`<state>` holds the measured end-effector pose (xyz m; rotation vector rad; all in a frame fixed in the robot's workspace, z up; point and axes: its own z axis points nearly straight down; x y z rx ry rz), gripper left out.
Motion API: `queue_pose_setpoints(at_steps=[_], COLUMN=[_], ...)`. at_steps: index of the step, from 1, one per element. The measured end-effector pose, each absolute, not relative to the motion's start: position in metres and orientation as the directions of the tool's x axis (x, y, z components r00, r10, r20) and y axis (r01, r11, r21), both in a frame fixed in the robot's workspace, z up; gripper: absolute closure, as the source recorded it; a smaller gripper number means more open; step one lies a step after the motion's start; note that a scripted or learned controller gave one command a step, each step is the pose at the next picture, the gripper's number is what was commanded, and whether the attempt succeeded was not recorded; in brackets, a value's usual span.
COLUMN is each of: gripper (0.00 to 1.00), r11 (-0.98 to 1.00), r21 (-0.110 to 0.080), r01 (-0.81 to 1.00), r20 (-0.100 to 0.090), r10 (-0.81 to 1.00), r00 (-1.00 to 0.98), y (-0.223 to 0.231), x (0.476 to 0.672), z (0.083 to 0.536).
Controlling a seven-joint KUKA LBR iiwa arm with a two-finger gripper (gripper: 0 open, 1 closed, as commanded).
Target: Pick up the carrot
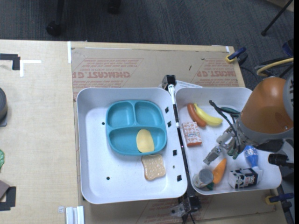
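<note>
Although the gripper [216, 156] hovers just beside the carrot [219, 171] lying near the front edge of the right bin [205, 95], its 2 fingers look apart and empty, so grasp and lift remain undone.

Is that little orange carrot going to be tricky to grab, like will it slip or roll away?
The carrot looks like a smooth toy, so probably stiff and light, perhaps slippery. Its rounded, tapered shape suggests it may roll or pivot if nudged. It lies close beside a small cup in the right bin, so a push might bump that.
</note>
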<state>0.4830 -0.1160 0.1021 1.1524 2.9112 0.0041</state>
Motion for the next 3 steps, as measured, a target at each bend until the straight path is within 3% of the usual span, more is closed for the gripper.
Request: queue_pose_setpoints(at_steps=[1, 2, 3], gripper=[0.00, 1.00, 1.00], r11=[0.904, 0.902, 0.845], r21=[0.002, 0.005, 0.002], r01=[0.427, 0.432, 0.535], r20=[-0.004, -0.012, -0.007], r10=[0.427, 0.432, 0.535], r00=[-0.904, -0.902, -0.845], y=[-0.106, -0.106, -0.092], x=[0.480, 0.484, 0.485], z=[0.092, 0.102, 0.151])
